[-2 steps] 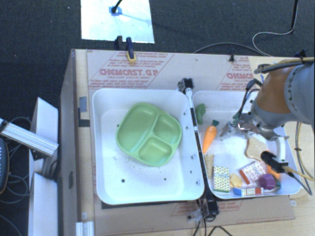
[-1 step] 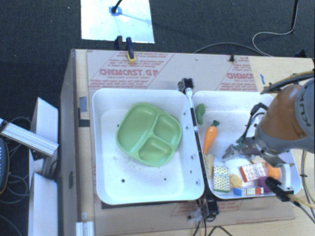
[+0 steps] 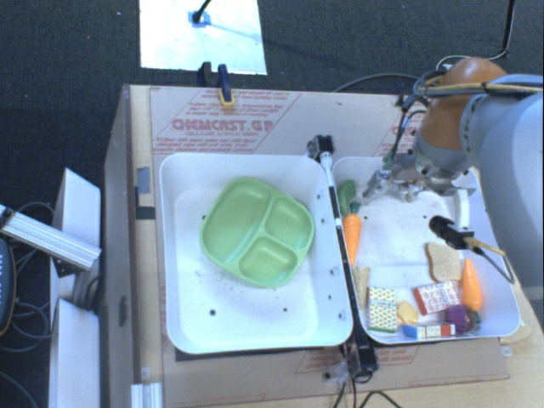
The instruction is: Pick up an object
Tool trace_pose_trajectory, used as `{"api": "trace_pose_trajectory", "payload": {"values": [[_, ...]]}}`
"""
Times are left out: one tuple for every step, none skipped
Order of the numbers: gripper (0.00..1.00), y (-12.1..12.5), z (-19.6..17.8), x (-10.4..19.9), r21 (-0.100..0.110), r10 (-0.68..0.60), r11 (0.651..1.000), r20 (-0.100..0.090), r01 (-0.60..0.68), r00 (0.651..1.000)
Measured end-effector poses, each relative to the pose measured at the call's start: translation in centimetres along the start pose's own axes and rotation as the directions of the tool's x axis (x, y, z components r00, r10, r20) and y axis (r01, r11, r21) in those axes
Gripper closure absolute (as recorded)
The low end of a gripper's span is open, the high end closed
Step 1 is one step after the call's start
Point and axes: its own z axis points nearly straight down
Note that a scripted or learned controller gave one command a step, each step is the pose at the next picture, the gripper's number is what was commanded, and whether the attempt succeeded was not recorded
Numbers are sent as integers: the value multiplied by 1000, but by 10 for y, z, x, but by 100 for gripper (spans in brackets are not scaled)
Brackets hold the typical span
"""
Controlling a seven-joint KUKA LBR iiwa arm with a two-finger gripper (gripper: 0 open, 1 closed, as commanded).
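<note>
Over far end of right shallow white bin, grey arm's two-finger gripper hovers w/ claw spread & empty, so prob. pre-grasp stage; nearest pick, orange plastic toy carrot beside divider, needs shift over it, then descent & close.

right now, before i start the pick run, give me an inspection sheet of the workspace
surface: left bin and right bin, white, side by side on a printed board
job's things: in the right bin, carrot by the divider, second carrot, bread slice, red packet, purple piece
clutter: green divided plate in the left bin
grippers: tool over the right bin's far end
cables: black cable at upper right
surroundings: dark carpet, white sheet, clamp on the far edge
</note>
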Motion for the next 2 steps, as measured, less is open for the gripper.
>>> {"api": "trace_pose_trajectory", "payload": {"values": [[0, -38, 0, -78, 1, 2, 1000, 1, -2, 1000], [0, -128, 0, -67, 4, 4, 1000, 0, -4, 1000]]}}
